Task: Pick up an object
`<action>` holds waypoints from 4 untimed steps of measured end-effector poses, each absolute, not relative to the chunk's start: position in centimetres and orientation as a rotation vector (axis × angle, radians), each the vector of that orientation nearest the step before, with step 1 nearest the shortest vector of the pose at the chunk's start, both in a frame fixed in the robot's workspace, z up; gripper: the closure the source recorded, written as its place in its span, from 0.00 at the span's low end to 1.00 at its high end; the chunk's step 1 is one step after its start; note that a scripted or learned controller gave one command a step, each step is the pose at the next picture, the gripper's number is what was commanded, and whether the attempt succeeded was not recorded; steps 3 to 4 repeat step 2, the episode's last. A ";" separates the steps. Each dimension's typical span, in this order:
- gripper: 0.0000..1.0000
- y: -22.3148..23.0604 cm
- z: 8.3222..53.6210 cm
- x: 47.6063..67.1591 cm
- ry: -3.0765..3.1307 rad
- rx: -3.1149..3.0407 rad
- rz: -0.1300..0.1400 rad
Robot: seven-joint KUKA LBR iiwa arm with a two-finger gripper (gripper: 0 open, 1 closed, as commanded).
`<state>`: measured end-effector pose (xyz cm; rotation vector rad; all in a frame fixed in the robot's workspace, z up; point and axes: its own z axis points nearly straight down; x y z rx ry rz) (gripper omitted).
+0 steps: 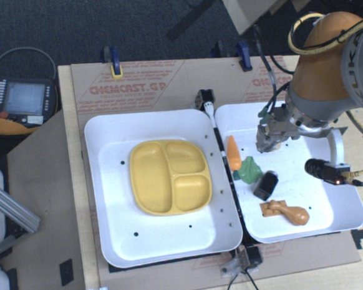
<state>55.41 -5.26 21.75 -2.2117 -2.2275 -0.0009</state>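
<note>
a: where's the gripper point(270, 139) right now?

b: over the right bin point(344, 219), in its upper middle, hanging off the grey arm with the orange band that comes in from 3 o'clock. from above i can't tell how the gripper is set, and nothing shows in its grasp.

a: and what could it pick?

b: four things, all in the right bin. nearest is the orange carrot point(233, 153), at about 9 o'clock from the gripper, near the bin's left wall, long axis running 12 to 6. just below it, touching or nearly so, a green piece point(250, 170) at about 7 o'clock. a small black block point(266, 185) sits beside the green piece at roughly 6 o'clock. farthest, the tan drumstick-shaped toy point(285, 211), also near 6 o'clock, lying along 9 to 3.

a: so the move?

b: my guess: a short shift toward 9 o'clock for the carrot, closing across its narrow width.

a: room?

b: tight. the carrot is close to the wall and the green piece crowds its lower end. the bin floor is flat, white, smooth. the left bin point(110, 197) bears a yellow divided plate point(170, 176), well apart.
</note>
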 end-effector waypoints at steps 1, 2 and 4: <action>1.00 0.8 22.2 56.5 -2.229 -2.215 -0.004; 1.00 6.0 21.8 59.2 -2.229 -2.217 -0.005; 1.00 6.0 21.8 59.2 -2.229 -2.217 -0.005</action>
